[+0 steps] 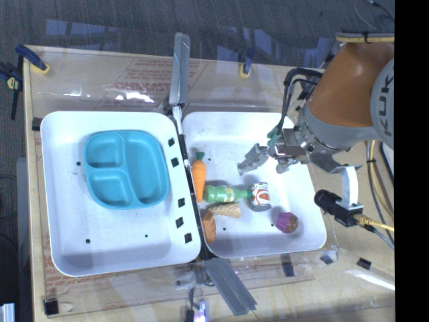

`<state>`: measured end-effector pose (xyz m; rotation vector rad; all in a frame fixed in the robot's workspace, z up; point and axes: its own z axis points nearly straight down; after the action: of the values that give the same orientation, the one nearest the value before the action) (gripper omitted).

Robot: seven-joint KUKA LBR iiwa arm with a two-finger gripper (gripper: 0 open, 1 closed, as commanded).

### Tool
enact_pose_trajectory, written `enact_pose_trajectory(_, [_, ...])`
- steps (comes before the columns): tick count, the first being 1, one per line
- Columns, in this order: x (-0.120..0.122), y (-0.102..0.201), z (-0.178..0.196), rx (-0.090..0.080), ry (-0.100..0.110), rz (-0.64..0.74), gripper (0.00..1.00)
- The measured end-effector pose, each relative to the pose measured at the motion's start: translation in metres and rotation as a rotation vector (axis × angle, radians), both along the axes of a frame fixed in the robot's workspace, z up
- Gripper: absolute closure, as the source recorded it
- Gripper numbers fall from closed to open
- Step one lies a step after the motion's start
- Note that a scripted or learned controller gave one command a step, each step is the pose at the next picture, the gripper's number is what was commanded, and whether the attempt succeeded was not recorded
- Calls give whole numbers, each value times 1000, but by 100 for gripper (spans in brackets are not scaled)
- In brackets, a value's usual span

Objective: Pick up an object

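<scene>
The right bin (295, 243) holds a carrot (198, 177), a green bottle (219, 194), a small red and white can (260, 195), a purple ball-like piece (287, 222), a tan bread-like piece (227, 210) and an orange-brown piece (209, 227). My gripper (268, 159) hangs over the right bin's upper middle, above and slightly right of the can. Its two grey fingers are spread open with nothing between them.
The left bin (60, 247) carries a blue divided plate (127, 168). A ridge with black clips (179, 180) separates the two bins. The arm's grey and orange body (348, 92) covers the right bin's far right corner. A black fitting (338, 206) sticks out over the right rim.
</scene>
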<state>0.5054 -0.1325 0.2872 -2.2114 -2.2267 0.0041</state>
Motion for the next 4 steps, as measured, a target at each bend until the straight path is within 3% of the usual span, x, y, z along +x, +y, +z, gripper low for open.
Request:
enact_pose_trajectory(1, [0, -61, -51, 0, 0, 11, 0])
enact_pose_trajectory(2, [35, -78, -114, 1, 1, 73, 0])
enact_pose_trajectory(3, [30, -77, -191, 2, 0, 142, 0])
enact_pose_trajectory(4, [-20, -54, -194, -7, -7, 202, 0])
